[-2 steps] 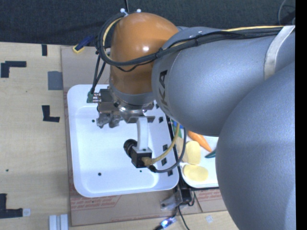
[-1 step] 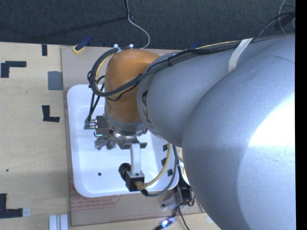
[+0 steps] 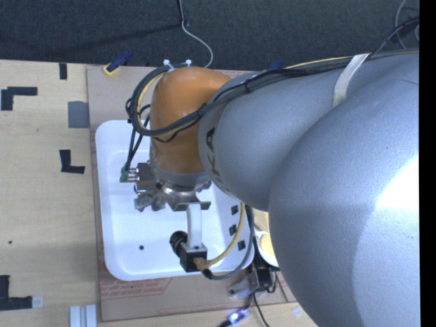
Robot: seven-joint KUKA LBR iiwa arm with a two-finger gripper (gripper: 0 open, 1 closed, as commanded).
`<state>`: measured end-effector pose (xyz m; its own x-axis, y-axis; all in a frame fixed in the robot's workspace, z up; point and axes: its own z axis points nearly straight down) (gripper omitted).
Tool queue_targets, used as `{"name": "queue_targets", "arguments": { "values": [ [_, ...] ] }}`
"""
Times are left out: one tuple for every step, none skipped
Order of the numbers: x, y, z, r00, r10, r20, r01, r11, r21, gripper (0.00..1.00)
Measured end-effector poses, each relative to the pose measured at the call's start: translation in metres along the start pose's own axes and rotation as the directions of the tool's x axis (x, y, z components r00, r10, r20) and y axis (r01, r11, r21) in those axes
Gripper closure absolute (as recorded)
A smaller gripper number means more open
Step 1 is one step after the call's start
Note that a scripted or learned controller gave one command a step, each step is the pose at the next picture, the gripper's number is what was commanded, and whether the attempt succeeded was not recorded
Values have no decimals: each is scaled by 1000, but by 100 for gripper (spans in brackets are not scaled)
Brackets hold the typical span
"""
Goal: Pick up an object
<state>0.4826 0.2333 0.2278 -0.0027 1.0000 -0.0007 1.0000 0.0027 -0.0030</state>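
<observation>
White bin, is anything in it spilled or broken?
Nothing stands out. The white bin looks whole, with just a tiny dark speck on its floor. The arm hides much of it.

Pale, yellow-edged rounded object [image 3: 263,249], mostly hidden, just beside the white bin [image 3: 109,182]

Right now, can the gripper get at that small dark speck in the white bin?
Probably yes: the gripper hangs over the same white bin, and the dark speck lies uncovered on bare floor close by. It is too small to identify.
</observation>
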Motion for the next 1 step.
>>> {"name": "queue_targets", "arguments": {
  "values": [
    [0, 1, -24, 1000, 0, -1, 0, 1000, -2, 100]
  ]
}}
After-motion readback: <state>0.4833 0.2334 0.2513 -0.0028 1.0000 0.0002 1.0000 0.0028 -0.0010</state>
